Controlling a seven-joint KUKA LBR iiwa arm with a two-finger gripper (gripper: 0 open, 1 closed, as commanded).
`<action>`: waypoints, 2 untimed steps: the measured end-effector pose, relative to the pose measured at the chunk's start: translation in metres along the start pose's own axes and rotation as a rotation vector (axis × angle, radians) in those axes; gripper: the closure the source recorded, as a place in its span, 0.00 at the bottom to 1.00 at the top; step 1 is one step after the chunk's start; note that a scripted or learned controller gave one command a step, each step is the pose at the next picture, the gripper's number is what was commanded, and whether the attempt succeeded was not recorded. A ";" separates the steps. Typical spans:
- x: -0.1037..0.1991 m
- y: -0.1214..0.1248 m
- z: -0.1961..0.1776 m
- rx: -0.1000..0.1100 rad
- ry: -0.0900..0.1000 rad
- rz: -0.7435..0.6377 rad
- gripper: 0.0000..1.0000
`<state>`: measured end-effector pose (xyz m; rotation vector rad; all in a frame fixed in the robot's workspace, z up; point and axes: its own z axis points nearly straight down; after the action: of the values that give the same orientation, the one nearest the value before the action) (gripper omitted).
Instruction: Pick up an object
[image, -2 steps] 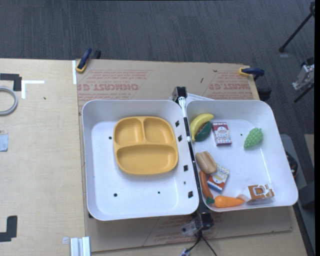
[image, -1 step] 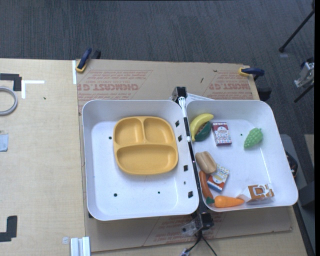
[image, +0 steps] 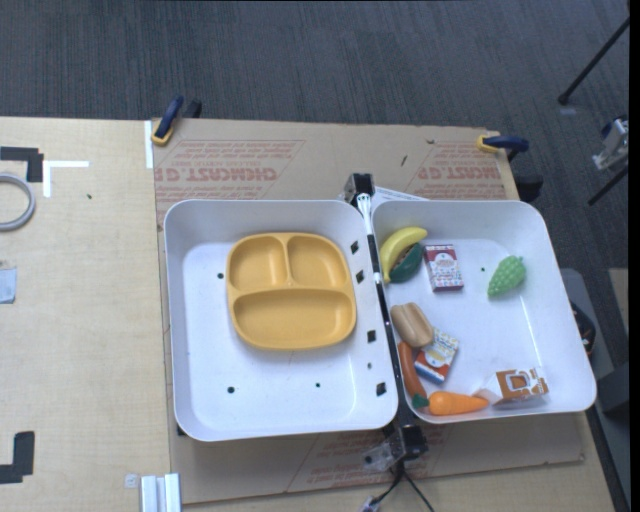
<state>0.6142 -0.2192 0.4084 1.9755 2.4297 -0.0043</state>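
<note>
You cannot tell the arm's pose, the turn of its wrist, or how the pincer stands at this moment.

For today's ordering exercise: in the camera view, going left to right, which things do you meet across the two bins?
Yellow three-compartment plastic plate → yellow toy banana → small red card box → green bumpy toy fruit.
</note>
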 end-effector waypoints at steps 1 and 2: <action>0.000 0.001 -0.010 -0.001 -0.002 -0.002 1.00; 0.000 0.002 -0.019 -0.003 -0.004 -0.004 1.00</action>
<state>0.6158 -0.2191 0.4276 1.9677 2.4296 -0.0045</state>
